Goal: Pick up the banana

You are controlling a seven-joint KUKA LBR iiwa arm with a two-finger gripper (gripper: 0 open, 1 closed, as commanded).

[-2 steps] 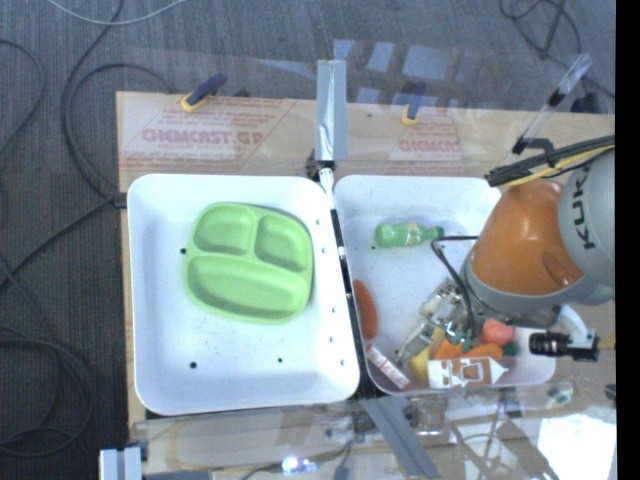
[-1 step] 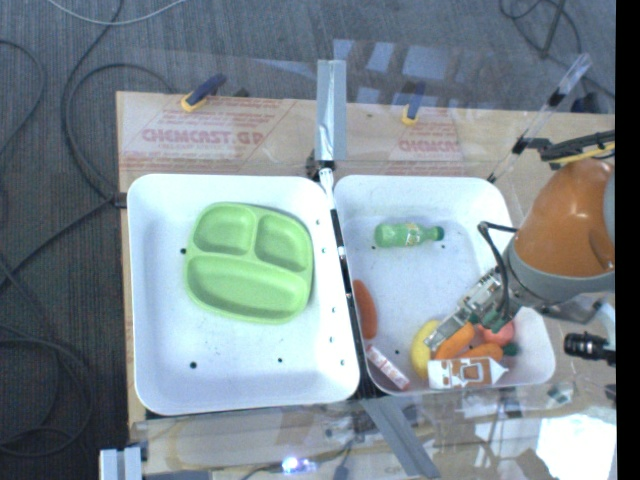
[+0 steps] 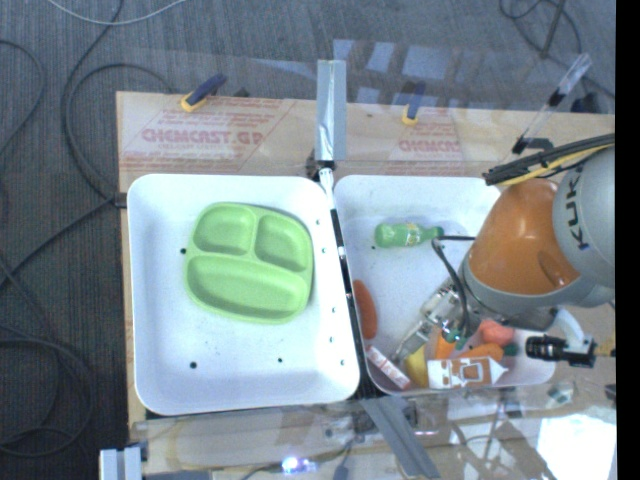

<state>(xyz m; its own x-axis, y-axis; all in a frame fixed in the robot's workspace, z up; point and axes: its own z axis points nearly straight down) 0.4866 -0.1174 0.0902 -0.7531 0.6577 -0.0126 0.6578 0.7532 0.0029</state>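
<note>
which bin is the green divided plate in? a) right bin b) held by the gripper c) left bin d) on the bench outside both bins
c, the green plate lies flat in the left bin, apart from the arm and the clutter in the right bin.

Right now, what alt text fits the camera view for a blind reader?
The grey-and-orange arm reaches into the right bin, gripper low among small items, near a green bottle. The left bin holds a green divided plate.
</note>
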